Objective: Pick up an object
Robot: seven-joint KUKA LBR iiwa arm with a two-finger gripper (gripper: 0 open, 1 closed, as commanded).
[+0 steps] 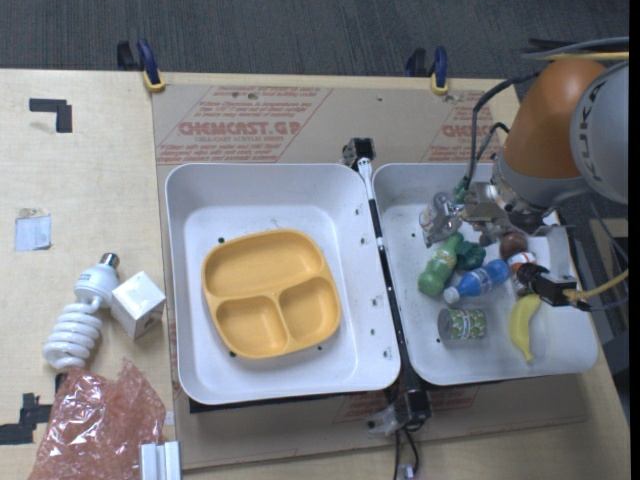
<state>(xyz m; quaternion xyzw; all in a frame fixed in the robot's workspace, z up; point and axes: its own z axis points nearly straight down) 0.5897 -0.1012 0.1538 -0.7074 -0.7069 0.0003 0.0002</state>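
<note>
Lying on the bench at far left, a spiral bulb (pixel 78 318), a small white cube (pixel 138 303) and a crumpled pink bag (pixel 95 423) sit well apart from the action. Next comes the left bin (pixel 190 268), which holds a yellow divided tray (pixel 270 293). The right bin (pixel 400 268) carries the clutter that matters: a green bottle (pixel 440 266), a blue-and-white bottle (pixel 476 281), a small can (pixel 462 323) on its side near the front, a banana (pixel 522 326) toward the right wall, and a brown round item (pixel 514 242) by a small red-and-white piece (pixel 522 261). The arm (pixel 560 118) reaches in from the right, its gripper (pixel 445 213) low over the far side of this pile, just beyond the green bottle's upper end.

By the look of it, the step in hand is the approach or descent onto a target, probably the green bottle, the nearest thing to the metal tips. Nothing shows between them, so no grasp can be claimed. Whether they are spread or closed cannot be told from this slant. The next move would call for settling squarely over one item, clear of its touching neighbours, before closing and lifting.
</note>
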